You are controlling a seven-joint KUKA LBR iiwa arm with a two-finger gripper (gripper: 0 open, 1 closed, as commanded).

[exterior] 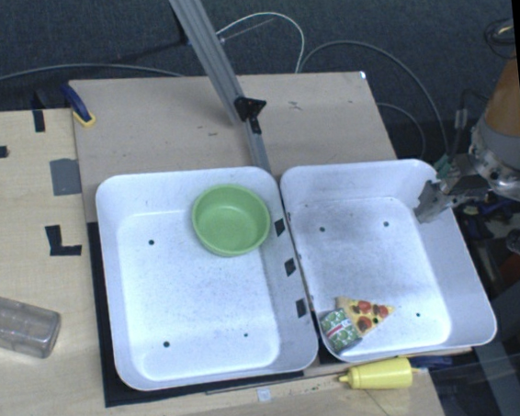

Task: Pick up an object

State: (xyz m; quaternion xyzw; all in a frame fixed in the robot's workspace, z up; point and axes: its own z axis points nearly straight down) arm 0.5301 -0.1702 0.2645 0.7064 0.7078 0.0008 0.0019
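Camera view shows a round, smooth green bowl [231, 219] upper right in the left bin [130, 290]; the end effector [436, 195] hovers at the right bin's [451, 265] edge, grip state unclear.

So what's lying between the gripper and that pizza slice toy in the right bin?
In the camera view, just bare speckled floor of the right bin lies between the gripper at its upper right rim and the pizza slice toy near its lower left.

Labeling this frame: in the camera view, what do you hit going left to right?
Clear plastic container → green bowl → pizza-slice toy → gripper
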